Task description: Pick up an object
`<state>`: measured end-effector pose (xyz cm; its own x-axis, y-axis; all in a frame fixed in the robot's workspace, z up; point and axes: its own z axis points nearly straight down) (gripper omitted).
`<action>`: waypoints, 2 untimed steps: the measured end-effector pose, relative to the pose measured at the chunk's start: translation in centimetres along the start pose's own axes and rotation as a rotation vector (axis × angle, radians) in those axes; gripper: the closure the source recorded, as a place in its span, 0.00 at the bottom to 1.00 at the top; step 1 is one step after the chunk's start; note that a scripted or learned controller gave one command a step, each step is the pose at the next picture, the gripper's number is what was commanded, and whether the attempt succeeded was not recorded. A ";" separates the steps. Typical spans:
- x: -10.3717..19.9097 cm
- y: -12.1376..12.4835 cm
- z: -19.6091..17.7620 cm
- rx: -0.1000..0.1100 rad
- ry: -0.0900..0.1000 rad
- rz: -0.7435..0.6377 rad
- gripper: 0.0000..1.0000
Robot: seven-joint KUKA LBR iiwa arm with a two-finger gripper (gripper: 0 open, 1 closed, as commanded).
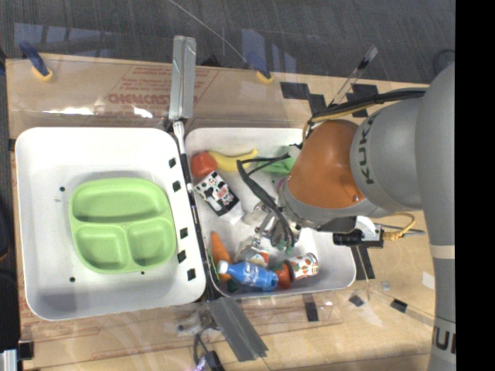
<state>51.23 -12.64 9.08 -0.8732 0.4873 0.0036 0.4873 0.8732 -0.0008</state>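
The gripper (272, 233) is lowered into the right bin (329, 280), just above a blue bottle (252, 276), a carrot (220, 246) and a small can (305, 267). Whether anything is held cannot be told. A green tray (122, 224) is seen in the left bin (39, 207).

The single camera hangs above the bench (93, 91) and looks down on it at a slant, not straight overhead; dark carpet (93, 6) runs along the top of the frame, so the far side of the bench sits up there and the near edge at the bottom; the left bin (35, 207) and the right bin (232, 139) lie side by side across the middle, both taken in whole; the view stands back enough to catch the bench's taped border around them; the arm (387, 161) comes in from the right, and its bulk looms large there, being nearer the lens than the bins.
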 end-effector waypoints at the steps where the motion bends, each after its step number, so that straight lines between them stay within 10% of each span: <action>1: -0.2 0.1 -1.1 -0.001 -0.003 -0.006 1.00; 2: -3.2 2.9 -15.5 -0.005 -0.021 -0.078 1.00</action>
